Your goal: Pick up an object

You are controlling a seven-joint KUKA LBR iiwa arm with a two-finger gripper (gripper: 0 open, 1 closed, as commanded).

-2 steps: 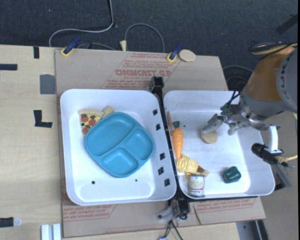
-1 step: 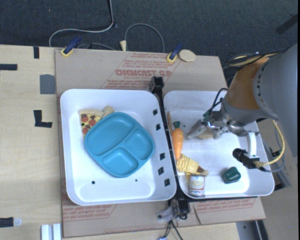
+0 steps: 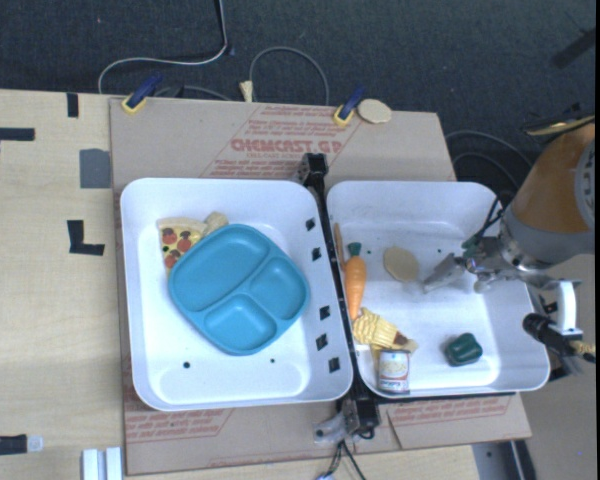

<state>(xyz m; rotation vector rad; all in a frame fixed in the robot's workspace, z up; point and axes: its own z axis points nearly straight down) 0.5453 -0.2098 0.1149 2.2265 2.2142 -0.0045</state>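
Camera view: carrot [image 3: 355, 286] long axis upright in frame; pincer [image 3: 442, 273] right.

You're looking down from a single fixed camera above the bench, tilted a bit so the far edge with the cables sits at the top of frame. It's far enough back that both white bins, left bin [image 3: 140, 298] and right bin [image 3: 430, 200], fit side by side, and the arm [image 3: 555, 203] pokes in from your right.
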